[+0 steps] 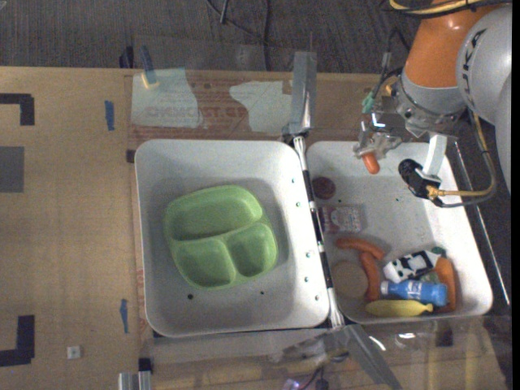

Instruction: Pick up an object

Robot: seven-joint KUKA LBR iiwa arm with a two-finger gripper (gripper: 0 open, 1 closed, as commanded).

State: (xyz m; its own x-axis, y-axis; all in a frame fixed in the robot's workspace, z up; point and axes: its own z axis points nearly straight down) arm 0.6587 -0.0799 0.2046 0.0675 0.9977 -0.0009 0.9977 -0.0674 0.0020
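Observation:
My gripper (370, 153) hangs over the back left part of the right bin (471, 242). It is shut on a small orange piece (370, 164) that sticks out below the fingertips, lifted off the bin floor. Other objects lie toward the front of the right bin: a curved orange sausage (363, 249), a black-and-white toy (410, 264), a blue bottle (414, 291), a yellow banana (398, 308) and a carrot (446, 279).
The left bin (154, 185) holds a green divided plate (221, 236). A brown round piece (324, 188), a clear packet (345, 216) and a tan disc (351, 277) lie along the right bin's left side. A black cable plug (410, 173) dangles right of the gripper.

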